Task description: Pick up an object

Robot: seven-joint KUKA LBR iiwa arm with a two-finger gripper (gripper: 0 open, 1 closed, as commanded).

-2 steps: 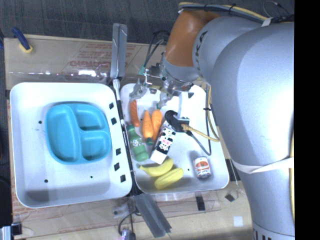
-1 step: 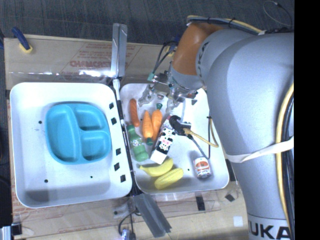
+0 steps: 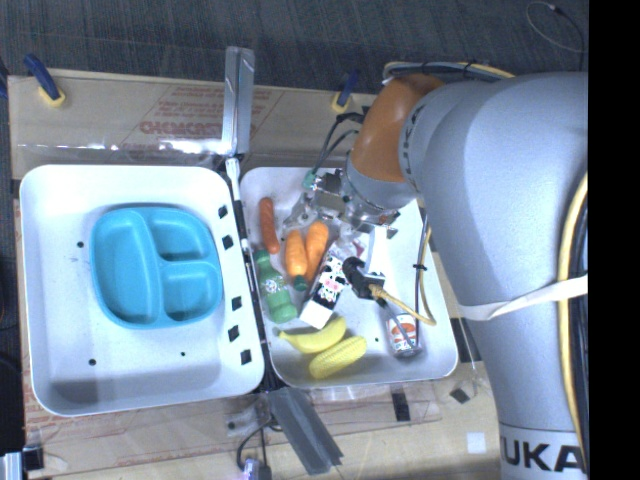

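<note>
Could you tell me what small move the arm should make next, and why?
Probably a short, straight descent: the tool sits in the right bin just above the carrots, with nothing visibly between its tips. The carrots lie closest; the bananas sit farther off.

a dark grey carpeted floor [image 3: 200,13] fills the top of the scene, with a thin cable [image 3: 556,16] looping across it at upper right. below it lies a brown cardboard sheet [image 3: 140,108] printed in faded red, pinned by blue clamps [image 3: 45,80] at its far edge. a metal divider [image 3: 238,103] stands upright between the bins. light seems even, perhaps from overhead.
</note>
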